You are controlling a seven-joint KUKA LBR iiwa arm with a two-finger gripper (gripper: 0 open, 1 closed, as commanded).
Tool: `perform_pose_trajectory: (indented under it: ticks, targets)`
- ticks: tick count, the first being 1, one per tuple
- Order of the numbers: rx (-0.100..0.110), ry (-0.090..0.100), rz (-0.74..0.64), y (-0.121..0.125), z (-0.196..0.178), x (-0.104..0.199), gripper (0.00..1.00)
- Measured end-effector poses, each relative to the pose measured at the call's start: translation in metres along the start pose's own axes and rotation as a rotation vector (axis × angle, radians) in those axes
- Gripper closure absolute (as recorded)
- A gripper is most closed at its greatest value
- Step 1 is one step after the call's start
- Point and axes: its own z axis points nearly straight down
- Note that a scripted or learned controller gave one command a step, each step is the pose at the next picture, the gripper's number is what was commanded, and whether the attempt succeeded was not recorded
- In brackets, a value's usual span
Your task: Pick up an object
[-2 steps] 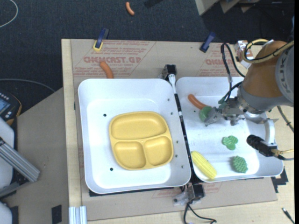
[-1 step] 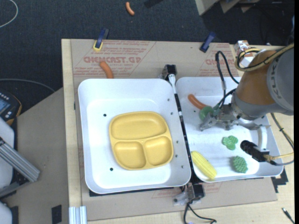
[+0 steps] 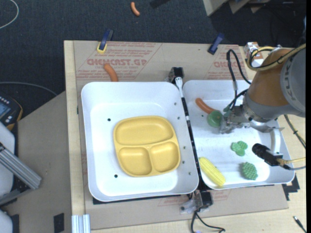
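Green and round, a small ball (image 3: 214, 119) is lying in the right bin (image 3: 221, 89), just beside the gripper (image 3: 227, 124) and below the near end of a carrot (image 3: 204, 105). The approach step is judged to be in hand: the gripper is lowered next to the ball, but whether it is clenched or released cannot be told. A firm closing on the ball, then a straight lift, is called for next. Corn (image 3: 212, 172) lies well apart from the ball.
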Motion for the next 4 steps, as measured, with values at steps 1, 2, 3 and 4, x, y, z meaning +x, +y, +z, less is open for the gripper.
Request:
perform_pose_trajectory:
  ticks: [1,2,3,4]
  targets:
    - [-0.006,-0.002,-0.004,0.001,-0.046,0.007,1.00]
    - [-0.007,-0.003,-0.003,0.010,-0.096,0.002,1.00]
    - [-0.007,-0.003,-0.003,0.012,-0.132,0.001,1.00]
    - [-0.003,0.000,-0.008,0.026,-0.123,0.048,1.00]
